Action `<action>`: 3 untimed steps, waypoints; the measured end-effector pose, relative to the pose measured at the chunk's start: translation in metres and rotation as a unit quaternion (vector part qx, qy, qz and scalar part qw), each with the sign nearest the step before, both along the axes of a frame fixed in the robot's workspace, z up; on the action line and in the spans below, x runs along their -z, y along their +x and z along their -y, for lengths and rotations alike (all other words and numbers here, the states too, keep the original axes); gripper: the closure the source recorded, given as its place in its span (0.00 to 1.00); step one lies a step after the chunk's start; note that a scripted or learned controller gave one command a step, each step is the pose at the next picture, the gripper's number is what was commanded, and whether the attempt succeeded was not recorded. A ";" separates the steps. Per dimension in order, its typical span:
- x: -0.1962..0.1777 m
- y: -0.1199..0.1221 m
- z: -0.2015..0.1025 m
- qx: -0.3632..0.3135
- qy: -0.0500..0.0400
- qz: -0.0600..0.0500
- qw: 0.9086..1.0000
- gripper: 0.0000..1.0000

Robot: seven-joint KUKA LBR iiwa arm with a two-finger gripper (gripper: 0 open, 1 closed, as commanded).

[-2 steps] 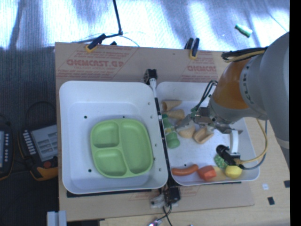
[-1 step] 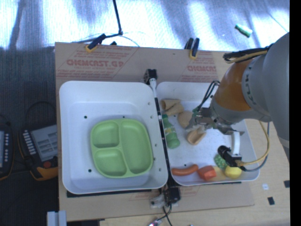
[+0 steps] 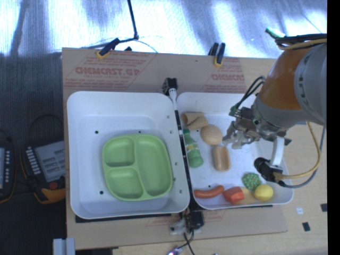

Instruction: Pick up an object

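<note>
My gripper [image 3: 238,137] hangs over the right bin [image 3: 284,198], near its middle right. Just left of it lie a round tan bun [image 3: 211,134] and a tan hot-dog roll [image 3: 221,159]. Bread pieces [image 3: 193,120] sit at the bin's far left corner, and a green bottle-shaped toy [image 3: 192,152] lies along the left wall. At the near edge lie a red sausage [image 3: 209,191], an orange-red piece [image 3: 234,195], a green bumpy fruit [image 3: 251,180] and a yellow lemon [image 3: 264,192]. I see nothing held under the gripper.
The left bin [image 3: 85,116] holds a green divided plate [image 3: 137,167]. The arm's orange band [image 3: 281,84] and grey body cover the right bin's far right corner. Cables [image 3: 276,169] loop down by the bin's right wall. Clamps sit on the board's far edge.
</note>
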State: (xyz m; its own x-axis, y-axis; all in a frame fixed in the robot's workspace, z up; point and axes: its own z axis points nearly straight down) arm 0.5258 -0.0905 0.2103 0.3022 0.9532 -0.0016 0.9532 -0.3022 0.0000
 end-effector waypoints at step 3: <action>0.115 0.039 0.014 -0.167 -0.006 0.002 0.986 0.00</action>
State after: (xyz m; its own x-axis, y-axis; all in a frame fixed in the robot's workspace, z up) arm 0.5645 -0.1045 0.0952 -0.0281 0.9995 -0.0121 0.9996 0.0281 0.0063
